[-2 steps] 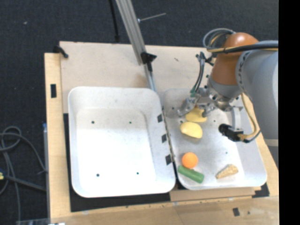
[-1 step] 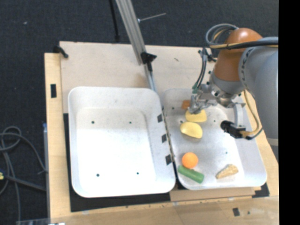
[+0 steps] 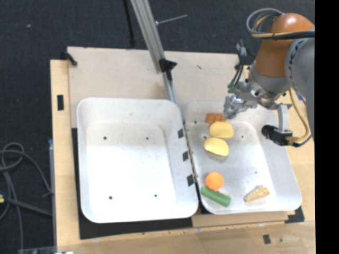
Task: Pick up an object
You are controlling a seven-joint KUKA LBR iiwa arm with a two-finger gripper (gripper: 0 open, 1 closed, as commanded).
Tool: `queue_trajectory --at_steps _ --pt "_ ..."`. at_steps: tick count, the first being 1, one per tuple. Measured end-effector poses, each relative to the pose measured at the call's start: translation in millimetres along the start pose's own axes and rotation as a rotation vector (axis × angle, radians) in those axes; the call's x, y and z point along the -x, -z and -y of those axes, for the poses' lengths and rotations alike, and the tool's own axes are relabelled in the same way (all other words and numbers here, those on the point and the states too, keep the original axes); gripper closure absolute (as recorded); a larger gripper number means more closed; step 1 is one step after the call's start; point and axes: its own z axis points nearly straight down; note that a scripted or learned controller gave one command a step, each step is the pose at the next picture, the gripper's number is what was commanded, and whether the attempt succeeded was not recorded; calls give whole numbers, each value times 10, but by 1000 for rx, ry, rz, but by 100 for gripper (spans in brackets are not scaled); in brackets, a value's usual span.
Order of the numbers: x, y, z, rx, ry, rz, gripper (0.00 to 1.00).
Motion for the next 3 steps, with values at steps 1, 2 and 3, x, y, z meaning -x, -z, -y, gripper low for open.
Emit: queue_trajectory --at_steps 1,2,3 --pt "91 508 34 -1 7 1 100" --pt "100 804 21 -2 13 -1 100" --pt "-418 822 236 -6 16 -2 100"
